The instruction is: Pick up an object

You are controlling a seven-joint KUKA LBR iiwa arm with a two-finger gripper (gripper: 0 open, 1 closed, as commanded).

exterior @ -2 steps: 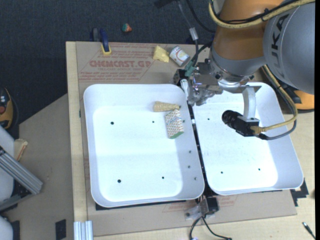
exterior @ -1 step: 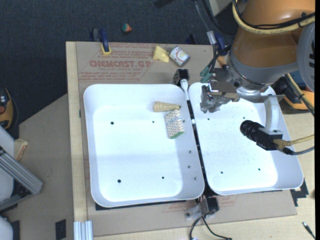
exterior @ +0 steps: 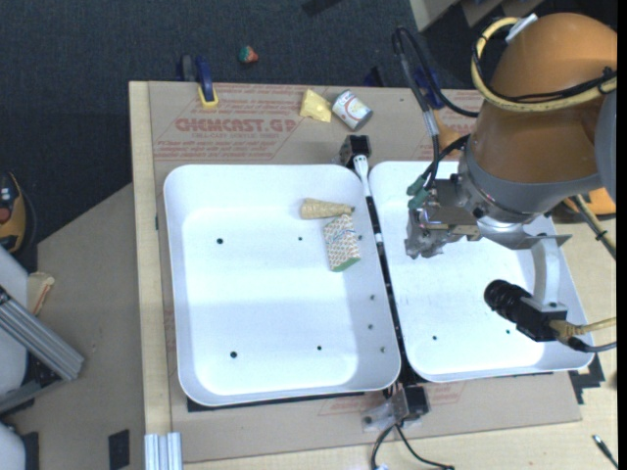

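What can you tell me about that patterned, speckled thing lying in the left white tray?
The patterned object looks like a small flat pouch or folded cloth, pale with a fine dotted or checked print and a greenish edge at its lower end. It lies flat on the floor of the left bin, near the upper right corner and close to the wall shared with the other bin. Its top end meets or nearly meets a tan, cone-like item. Nothing grips it.

robot lab, white bins [exterior: 196,292], cabled bench [exterior: 157,145]
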